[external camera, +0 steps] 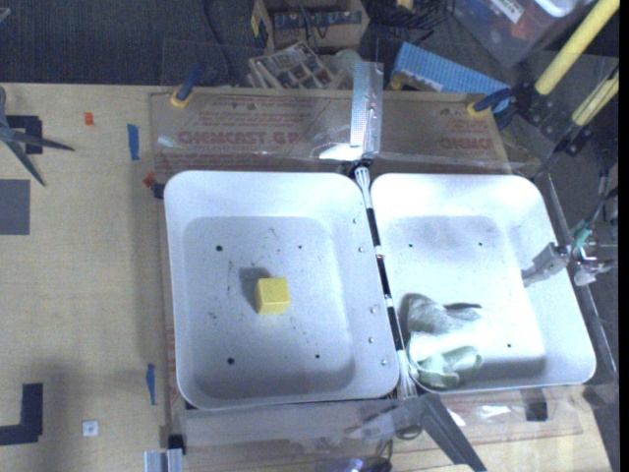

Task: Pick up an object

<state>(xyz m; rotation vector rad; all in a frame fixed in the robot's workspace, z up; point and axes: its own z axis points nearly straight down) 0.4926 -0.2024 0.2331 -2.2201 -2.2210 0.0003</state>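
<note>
A small yellow block (272,295) lies on the floor of the left white bin (187,264), a little left of its middle. In the right white bin (511,214), near the front left corner, lies a crumpled grey and white soft object (430,313). Just in front of it, touching it, is a pale greenish bundle (450,363) against the front wall.
A metal divider (373,254) runs between the two bins. A small grey metal piece (546,261) juts over the right bin's right rim. Behind the bins lie a clear plastic sheet (256,131), boxes and cables. A yellow bar (580,32) slants at the top right.
</note>
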